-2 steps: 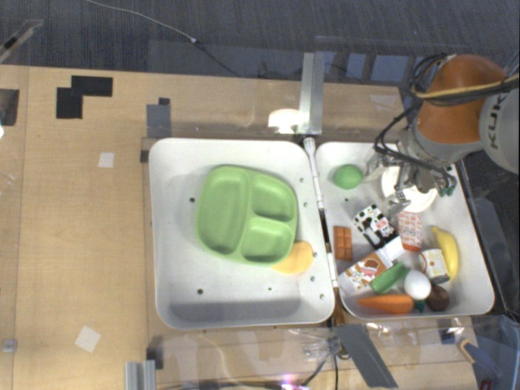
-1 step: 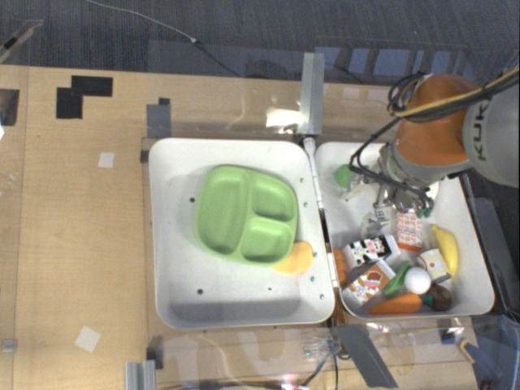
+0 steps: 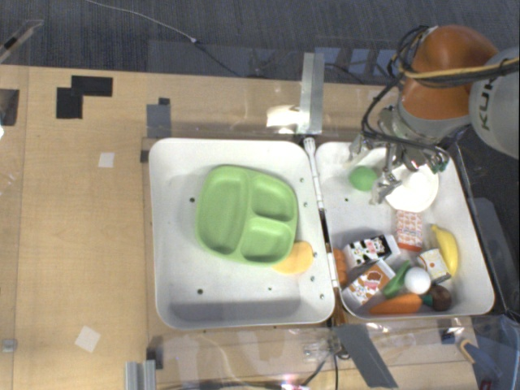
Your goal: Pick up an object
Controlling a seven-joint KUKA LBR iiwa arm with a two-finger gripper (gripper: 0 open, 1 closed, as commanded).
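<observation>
Over the right bin (image 3: pixel 479 242), at twelve o'clock, the gripper (image 3: pixel 388 171) hangs spread wide beside a green ball (image 3: pixel 362 178); closing may nudge it away, I judge.

- The gripper (image 3: pixel 388 173) is seen lowered over the right bin (image 3: pixel 475 242), a small green object (image 3: pixel 362 178) just beside its fingers.
- A green divided plate (image 3: pixel 245 212) is seen well apart, in the left bin (image 3: pixel 175 218).
</observation>
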